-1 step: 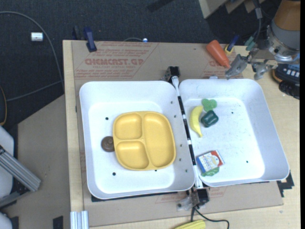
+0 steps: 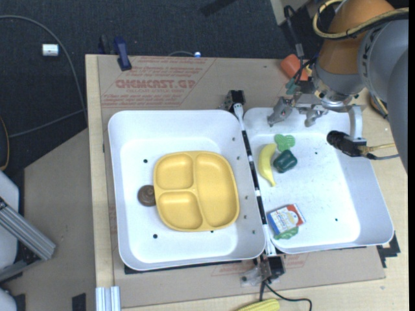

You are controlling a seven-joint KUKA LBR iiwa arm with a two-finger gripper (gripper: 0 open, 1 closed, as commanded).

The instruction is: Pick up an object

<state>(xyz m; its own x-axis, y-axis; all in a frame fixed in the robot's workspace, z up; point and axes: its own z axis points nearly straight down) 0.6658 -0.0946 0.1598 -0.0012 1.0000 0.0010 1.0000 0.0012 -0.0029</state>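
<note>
Right white bin (image 2: 363, 206), tool (image 2: 296, 111) open at far rim, banana (image 2: 267, 164) just below it, apart

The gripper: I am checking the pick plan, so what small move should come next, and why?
Probably move down and toward the green object beside the banana. The gripper hangs over the right bin's far edge with nothing between its fingers.

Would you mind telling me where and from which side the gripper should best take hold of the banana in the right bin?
Probably at the banana's lower half, from straight above, fingers closing across its narrow width. It lies flat; the green object crowds its upper right, while the lower part is free.
</note>
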